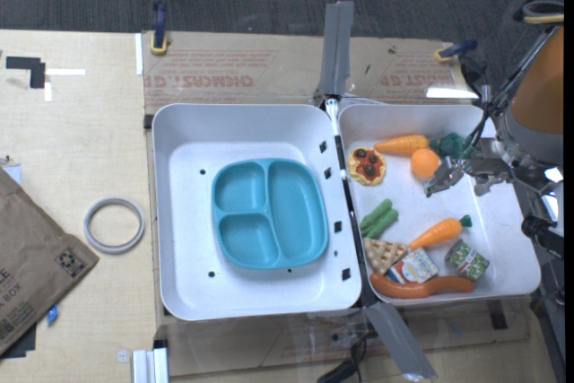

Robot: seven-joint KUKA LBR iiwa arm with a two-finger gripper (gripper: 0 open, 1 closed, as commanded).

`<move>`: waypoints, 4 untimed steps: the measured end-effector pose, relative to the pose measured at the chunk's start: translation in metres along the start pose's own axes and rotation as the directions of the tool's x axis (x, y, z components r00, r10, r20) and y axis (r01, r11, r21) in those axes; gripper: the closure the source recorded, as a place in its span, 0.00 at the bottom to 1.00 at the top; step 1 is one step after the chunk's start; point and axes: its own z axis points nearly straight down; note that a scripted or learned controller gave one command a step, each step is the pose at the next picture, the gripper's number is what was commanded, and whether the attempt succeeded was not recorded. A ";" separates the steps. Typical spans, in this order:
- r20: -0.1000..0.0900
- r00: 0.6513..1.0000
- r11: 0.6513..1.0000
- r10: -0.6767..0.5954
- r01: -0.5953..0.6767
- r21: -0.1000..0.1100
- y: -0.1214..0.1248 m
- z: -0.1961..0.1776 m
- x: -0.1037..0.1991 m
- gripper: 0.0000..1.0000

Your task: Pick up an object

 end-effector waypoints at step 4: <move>0.001 0.996 0.996 -0.086 0.086 -0.002 0.031 0.117 -0.024 1.00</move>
